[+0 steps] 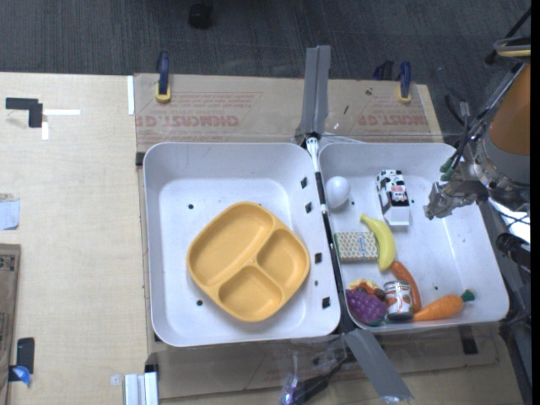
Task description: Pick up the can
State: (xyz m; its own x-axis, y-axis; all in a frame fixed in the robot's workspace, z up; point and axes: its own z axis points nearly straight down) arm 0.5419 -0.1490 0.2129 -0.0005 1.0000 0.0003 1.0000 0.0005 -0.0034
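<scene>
The claw (440, 201) hangs over the right bin (472, 251), close to its right wall and toward the far end. It is dark and small from here, and I cannot tell if it is clenched or let go. I see nothing held in it. The grey arm (506, 133) comes in from the right, with its orange band up near the edge.

Just left of the claw is a little black and white cow box (393, 197), lying on the bin floor. Left of that, by the wall between the bins, sits a white ball (337, 190). Below the box lies a banana (381, 239), and next to it a small speckled block (355, 245).

The can (398, 299) is at the near end of the right bin, well apart from the claw. It stands with its red label showing. Purple grapes (366, 303) touch it on the left. A carrot (440, 306) lies just to its right, and a second orange thing (406, 278) lies behind it, touching it.

The left bin (169, 226) holds a yellow plate (247, 261) with three parts. The plate sits a bit turned.

Both bins rest on cardboard (228, 112) on the bench (67, 226). Blue and yellow clamps (162, 78) grip the far edge of the cardboard.
</scene>
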